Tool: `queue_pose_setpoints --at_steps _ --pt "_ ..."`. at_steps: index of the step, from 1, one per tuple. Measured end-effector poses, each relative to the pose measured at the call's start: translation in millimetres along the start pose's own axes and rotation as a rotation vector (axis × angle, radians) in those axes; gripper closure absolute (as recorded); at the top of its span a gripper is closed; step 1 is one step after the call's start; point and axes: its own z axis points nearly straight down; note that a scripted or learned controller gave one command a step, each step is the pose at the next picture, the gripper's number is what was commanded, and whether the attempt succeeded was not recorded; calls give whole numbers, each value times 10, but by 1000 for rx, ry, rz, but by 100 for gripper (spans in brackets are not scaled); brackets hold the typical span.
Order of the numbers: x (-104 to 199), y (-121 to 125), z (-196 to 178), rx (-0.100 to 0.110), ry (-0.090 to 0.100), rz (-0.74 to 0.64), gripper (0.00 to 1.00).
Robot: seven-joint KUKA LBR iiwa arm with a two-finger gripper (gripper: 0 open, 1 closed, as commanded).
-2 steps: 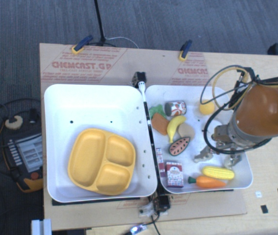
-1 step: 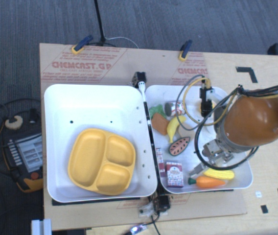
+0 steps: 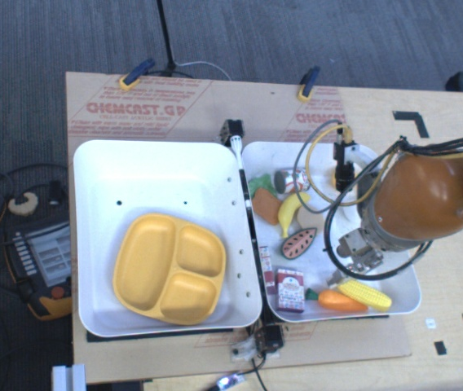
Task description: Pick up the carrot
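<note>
Camera view puts your gripper (image 3: 354, 255) just above the carrot (image 3: 341, 301), which lies crosswise at the right bin's (image 3: 415, 296) near edge, touching the corn cob (image 3: 366, 294). You cannot tell how the jaws stand.

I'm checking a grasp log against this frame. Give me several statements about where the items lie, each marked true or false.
1. The carrot lies in the right bin, beside the corn cob. True.
2. The yellow divided plate sits in the right bin. False: it sits in the left bin.
3. The banana lies on the plate. False: it lies in the right bin.
4. The watermelon slice lies in the right bin. True.
5. The carrot lies at that bin's far edge. False: near edge.
</note>
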Motion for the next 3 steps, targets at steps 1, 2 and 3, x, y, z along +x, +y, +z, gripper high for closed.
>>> queue_pose_setpoints --at_steps 1,2,3 --pt "-6 4 6 -1 -2 -1 0" --pt "-348 -51 112 -17 12 -50 0" --pt "-151 -27 108 5 -7 -733 0"
